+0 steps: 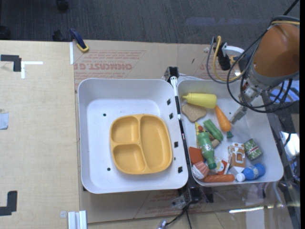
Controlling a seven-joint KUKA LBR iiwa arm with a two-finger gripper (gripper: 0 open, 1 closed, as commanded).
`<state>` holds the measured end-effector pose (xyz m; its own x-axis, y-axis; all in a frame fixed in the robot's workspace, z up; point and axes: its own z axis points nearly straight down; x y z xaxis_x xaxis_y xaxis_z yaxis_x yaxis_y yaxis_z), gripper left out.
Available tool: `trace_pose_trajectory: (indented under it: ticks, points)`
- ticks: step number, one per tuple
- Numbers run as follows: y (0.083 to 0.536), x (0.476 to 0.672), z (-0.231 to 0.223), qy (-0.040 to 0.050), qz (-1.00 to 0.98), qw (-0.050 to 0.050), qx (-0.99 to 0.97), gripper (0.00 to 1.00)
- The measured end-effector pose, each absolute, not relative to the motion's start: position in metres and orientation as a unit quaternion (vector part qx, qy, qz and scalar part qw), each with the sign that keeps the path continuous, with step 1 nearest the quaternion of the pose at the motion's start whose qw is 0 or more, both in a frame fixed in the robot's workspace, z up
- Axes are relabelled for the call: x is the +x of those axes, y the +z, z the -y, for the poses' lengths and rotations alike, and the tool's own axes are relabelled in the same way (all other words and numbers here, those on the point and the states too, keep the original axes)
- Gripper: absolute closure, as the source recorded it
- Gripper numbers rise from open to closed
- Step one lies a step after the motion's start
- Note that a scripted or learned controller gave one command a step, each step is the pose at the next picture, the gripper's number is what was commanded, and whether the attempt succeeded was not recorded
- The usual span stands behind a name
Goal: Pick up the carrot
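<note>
Light wood surface (pixel 38 128), dark carpet (pixel 143 8) beyond; cardboard (pixel 119 63) under the bins, print mirrored, unreadable. End effector (pixel 237 115) beside carrot (pixel 222 119); finger state unclear.

carrot (pixel 222 119): orange | divided plate (pixel 141 143): yellow | bins (pixel 90 128): white | squeeze bottle (pixel 200 99): yellow | bread slice (pixel 193 112): tan | glass bottle (pixel 206 146): green | arm (pixel 276 51): orange band over grey | bench (pixel 35 128): pale wood-grain

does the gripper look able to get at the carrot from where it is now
Probably yes. The carrot lies in the right bin with its top bare; nothing is stacked on it. The gripper hangs just to its right. The bread and yellow bottle sit close by, which could crowd a grasp.
</note>
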<state>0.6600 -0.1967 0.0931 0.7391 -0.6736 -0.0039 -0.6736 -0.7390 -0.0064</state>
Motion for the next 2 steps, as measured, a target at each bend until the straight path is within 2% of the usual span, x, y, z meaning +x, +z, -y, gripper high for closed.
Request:
trace_pose_trajectory:
  ticks: [1, 2]
  points:
    - [0.093, 0.625, 0.138, 0.0011, -0.447, 0.002, -0.895, 0.00]
    - [0.092, 0.565, 0.106, 0.0008, -0.497, 0.002, -0.868, 0.00]
